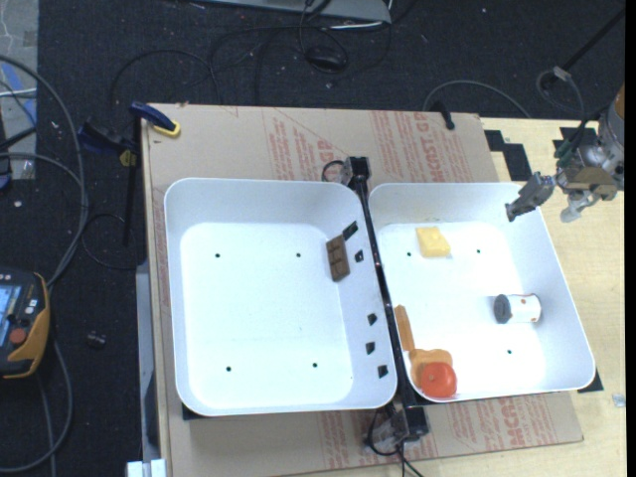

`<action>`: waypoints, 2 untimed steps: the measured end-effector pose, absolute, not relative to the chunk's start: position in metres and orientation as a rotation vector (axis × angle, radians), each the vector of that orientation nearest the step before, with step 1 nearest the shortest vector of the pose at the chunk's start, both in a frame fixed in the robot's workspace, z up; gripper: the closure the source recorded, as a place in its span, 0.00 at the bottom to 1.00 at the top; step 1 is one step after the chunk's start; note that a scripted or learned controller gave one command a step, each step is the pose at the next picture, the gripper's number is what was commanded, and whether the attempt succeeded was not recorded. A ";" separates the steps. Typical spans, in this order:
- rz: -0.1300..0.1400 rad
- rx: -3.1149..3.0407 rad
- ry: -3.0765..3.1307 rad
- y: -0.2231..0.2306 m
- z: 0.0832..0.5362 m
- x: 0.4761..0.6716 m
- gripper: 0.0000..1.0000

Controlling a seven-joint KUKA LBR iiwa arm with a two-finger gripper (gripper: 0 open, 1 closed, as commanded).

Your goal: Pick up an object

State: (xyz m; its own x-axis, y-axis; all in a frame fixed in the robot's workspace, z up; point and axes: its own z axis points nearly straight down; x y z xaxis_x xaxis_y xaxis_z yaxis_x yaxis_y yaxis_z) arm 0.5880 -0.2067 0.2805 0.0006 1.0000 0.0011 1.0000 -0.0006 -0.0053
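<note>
Gripper [550, 199] hangs over the upper right rim of the right bin [566, 296], its two fingers spread wide with nothing between them; one dark finger [525, 199] points left over the bin's edge, the other, paler, sits just to its right. The arm [606, 142] comes in from the right edge of the view, above it. Four objects lie in the right bin, all well apart from the gripper. A pale yellow block [432, 241] rests near the bin's upper left. A small white cylinder with a dark end [517, 309] lies on its side toward the right. In the lower left corner an orange tool [415, 346] lies along the wall, and a red ball [436, 379] sits touching its lower end, against the rim. The left bin [199, 296] holds a brown block [338, 259] close to its right wall, tilted slightly, with a smaller dark piece [349, 233] just above it. Both bins sit side by side on a cardboard sheet [258, 142] with red print. A blue and yellow clamp [154, 119] grips the sheet's upper left corner, and cables [328, 60] run across the dark floor beyond it.
</note>
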 end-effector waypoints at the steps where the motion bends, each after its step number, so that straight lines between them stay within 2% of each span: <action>1: 0.000 -2.221 -2.222 -0.206 0.284 0.589 0.00; 2: 0.003 -2.219 -2.219 -0.213 0.239 0.590 0.00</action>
